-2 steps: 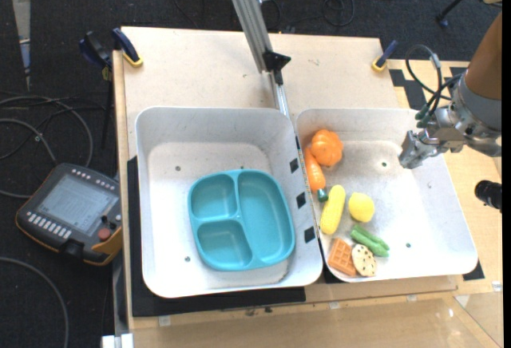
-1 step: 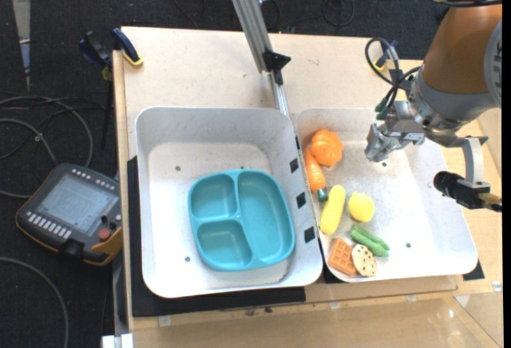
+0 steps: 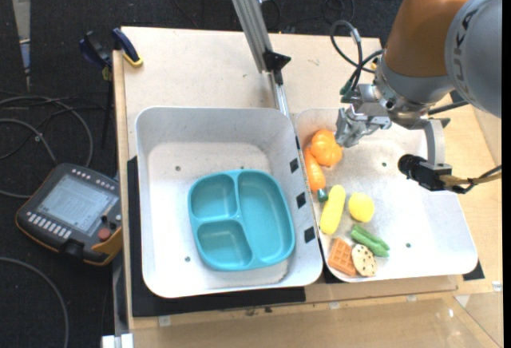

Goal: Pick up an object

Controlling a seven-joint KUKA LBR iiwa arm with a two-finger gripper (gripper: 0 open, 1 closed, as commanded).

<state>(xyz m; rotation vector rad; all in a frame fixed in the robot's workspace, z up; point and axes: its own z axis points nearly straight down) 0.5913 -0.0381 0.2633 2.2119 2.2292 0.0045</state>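
My gripper hangs over the back left part of the right bin, just right of an orange pumpkin-like toy. Its fingers point down and nothing shows between them. Below the pumpkin lies an orange carrot against the bin's left wall. Further forward are a yellow corn cob, a yellow lemon, a green pea pod, a waffle and a speckled cookie.
The left bin holds a teal divided plate. A metal pole rises at a slant from between the bins. The right half of the right bin is bare white floor.
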